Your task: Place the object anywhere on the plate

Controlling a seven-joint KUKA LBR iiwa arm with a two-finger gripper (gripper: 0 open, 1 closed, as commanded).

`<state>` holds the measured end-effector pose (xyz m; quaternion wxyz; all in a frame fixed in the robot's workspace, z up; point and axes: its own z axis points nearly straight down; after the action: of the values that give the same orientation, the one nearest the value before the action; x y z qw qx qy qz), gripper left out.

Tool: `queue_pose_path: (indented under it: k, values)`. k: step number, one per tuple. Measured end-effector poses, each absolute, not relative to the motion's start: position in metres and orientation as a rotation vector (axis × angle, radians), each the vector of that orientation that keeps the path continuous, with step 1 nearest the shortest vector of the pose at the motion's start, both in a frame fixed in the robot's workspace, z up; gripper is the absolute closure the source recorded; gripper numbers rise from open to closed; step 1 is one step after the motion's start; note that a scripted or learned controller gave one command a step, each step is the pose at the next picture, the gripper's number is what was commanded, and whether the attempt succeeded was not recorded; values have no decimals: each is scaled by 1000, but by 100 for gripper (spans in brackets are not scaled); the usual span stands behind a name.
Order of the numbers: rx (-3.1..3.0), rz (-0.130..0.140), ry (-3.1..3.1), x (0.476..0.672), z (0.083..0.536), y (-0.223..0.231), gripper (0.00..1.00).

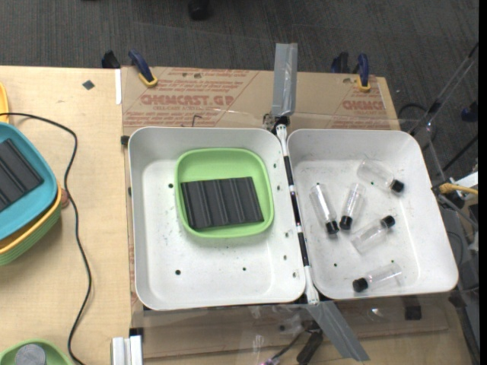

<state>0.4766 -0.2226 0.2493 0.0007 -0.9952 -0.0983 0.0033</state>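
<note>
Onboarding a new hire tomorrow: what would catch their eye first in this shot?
Likely the green plate in the left bin, bright against the white, with a dark ribbed insert lying in it. Next, five clear vials with black caps scattered loose across the right bin, pointing in different directions. At the far left edge of the bench, a stack of teal and green plates also draws attention.

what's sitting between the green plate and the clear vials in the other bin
In the camera view, between the green plate and the vials run the two white bins' adjoining rims, with bare bin floor on either side.
</note>
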Motion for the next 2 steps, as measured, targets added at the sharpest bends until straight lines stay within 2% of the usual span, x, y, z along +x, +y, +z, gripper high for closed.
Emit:
queue_pose_path:
  k: [1,2]
  values:
    - [-3125,10,-309,477,249,-223,0]
    - [-3124,9,-315,477,254,-128,0]
